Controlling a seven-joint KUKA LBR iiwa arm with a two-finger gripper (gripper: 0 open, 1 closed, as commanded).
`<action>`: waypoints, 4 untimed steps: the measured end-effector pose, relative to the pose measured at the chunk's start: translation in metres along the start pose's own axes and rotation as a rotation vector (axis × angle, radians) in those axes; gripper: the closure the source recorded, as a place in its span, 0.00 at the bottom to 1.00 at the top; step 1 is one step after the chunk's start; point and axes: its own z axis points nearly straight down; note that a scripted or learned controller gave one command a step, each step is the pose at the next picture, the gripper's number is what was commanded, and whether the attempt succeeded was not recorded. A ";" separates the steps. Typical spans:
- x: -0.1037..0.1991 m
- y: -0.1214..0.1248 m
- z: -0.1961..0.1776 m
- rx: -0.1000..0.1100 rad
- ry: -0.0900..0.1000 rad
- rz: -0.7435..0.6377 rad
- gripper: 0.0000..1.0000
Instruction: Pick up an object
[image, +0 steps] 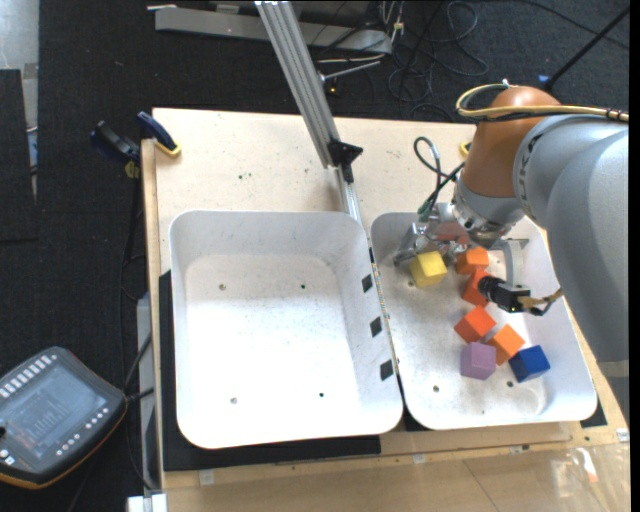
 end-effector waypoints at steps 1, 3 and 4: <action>0.000 0.002 -0.014 -0.007 -0.001 0.000 1.00; 0.008 -0.001 -0.104 -0.011 -0.001 -0.003 1.00; 0.010 0.000 -0.169 -0.013 -0.001 -0.003 1.00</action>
